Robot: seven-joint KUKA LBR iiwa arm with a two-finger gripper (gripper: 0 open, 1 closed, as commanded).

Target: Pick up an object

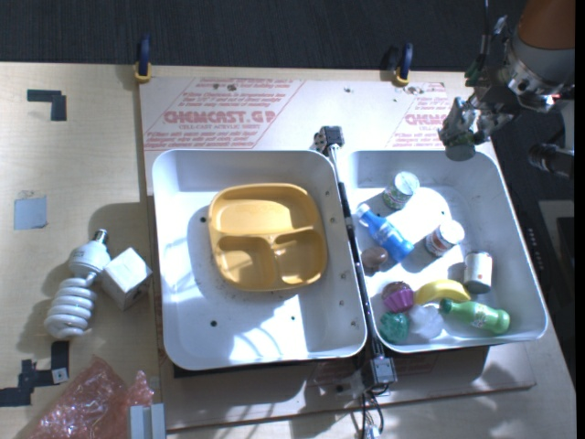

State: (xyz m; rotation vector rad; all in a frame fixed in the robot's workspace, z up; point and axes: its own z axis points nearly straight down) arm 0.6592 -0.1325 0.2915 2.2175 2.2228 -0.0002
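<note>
My gripper (pixel 460 133) hangs over the far right corner of the right bin (pixel 512 210), above its rim and apart from the objects inside. In that bin lie a small round can (pixel 399 190), a blue bottle (pixel 386 232), a red-capped jar (pixel 444 238), a silver can (pixel 477 270), a yellow banana (pixel 442 291), a green bottle (pixel 477 315), a purple object (pixel 397 295), a teal ball (pixel 395 326) and a brown lump (pixel 374 261). Something dark sits at the gripper's tip, but I cannot make out what it is.
The left bin (pixel 174 245) holds a yellow divided tray (pixel 268 236). On the bench to the left lie a spiral light bulb (pixel 76 293), a white cube (pixel 128 272) and a pink mesh bag (pixel 91 401). A black clamp (pixel 328 139) sits between the bins at the back.
</note>
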